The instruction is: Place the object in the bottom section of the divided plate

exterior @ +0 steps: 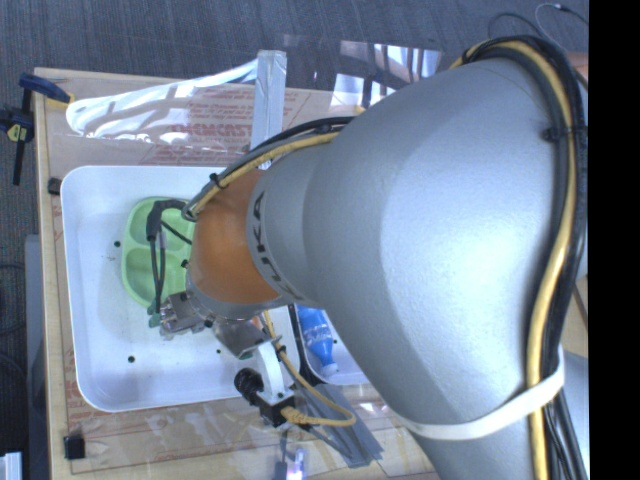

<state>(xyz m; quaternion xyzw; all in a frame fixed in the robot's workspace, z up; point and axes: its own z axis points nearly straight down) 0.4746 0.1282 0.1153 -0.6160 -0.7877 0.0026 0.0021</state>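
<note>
The pincer point(168, 320) sits low in the left white bin point(90, 298), mostly hidden under the wrist and the orange band point(235, 263) of the grey arm point(430, 238). Just a bit of grey metal hardware pokes out at the near edge of the green divided plate point(140, 253), so I cannot tell whether it is open, closed or gripping anything. The plate lies flat in the left bin, toward its middle. Its left side is visible with a raised rib dividing the sections, while its right side disappears under the arm. The pincer's visible part overlaps the plate's lower rim in this view, and black cables point(158, 258) run across the green surface to it. The one loose item to be seen is a blue and white object point(318, 340), possibly a small bottle or packet. It lies in the right bin point(335, 373), to the right of the pincer and clearly apart from it, with the arm covering its upper end. A crinkled clear plastic sheet point(150, 108) lies at the far edge of the wooden bench point(110, 433).
</note>
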